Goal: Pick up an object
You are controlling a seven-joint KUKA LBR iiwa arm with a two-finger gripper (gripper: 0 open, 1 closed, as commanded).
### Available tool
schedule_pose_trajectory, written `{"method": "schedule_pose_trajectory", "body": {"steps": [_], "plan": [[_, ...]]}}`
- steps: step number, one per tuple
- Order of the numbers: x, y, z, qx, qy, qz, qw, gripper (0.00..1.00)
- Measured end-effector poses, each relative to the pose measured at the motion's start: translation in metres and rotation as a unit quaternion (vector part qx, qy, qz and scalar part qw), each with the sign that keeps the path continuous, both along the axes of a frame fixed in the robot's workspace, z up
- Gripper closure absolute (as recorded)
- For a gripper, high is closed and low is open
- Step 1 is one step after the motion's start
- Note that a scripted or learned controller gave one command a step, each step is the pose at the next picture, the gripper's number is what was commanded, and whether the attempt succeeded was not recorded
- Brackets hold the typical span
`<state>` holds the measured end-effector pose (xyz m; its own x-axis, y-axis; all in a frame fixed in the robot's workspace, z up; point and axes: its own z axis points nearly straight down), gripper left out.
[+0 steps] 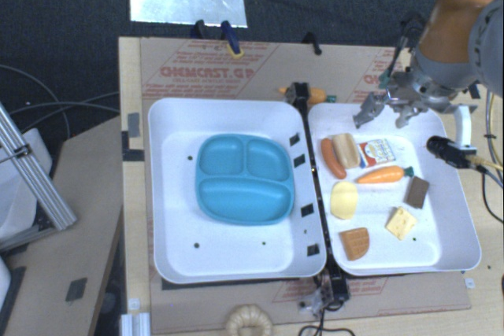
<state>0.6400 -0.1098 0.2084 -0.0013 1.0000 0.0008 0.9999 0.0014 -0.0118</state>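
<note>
Two shallow white bins are seen side by side on the table (197, 63). The left bin (169, 169) carries a blue divided plate (244, 179), set near its middle. The right bin (449, 224) carries the toy food items: a hot dog (339, 152) lies at the upper left, with a small carton (376, 151) just beside it on the right; a carrot (382, 175) lies below the carton, pointing leftward; a brown block (416, 191) is placed to the right of the carrot's green end. Lower down, a pale yellow pear-like piece (344, 201) is seen at the left, a wedge of cheese (401, 223) at the right, and an orange-brown toast-like piece (355, 243) nearest the front rim. The gripper (387, 110) is held above the back rim of the right bin, apart from every item, and nearest to the hot dog and the carton. Its fingers (365, 111) are spread apart and pointed downward, with nothing seen between them. A ring-shaped object (250, 320) is seen at the table's front edge, outside the bins.
</note>
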Motion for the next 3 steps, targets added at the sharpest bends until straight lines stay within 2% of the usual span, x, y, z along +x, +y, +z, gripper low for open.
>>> {"method": "schedule_pose_trajectory", "body": {"steps": [1,2,3], "plan": [[0.003,0.0,0.009,-0.0005,-0.007,0.001,1.0,0.0],[0.003,-0.004,-0.034,-0.0008,-0.006,0.0,1.0,0.0],[0.002,0.003,-0.094,-0.0003,-0.005,0.001,1.0,0.0]]}}
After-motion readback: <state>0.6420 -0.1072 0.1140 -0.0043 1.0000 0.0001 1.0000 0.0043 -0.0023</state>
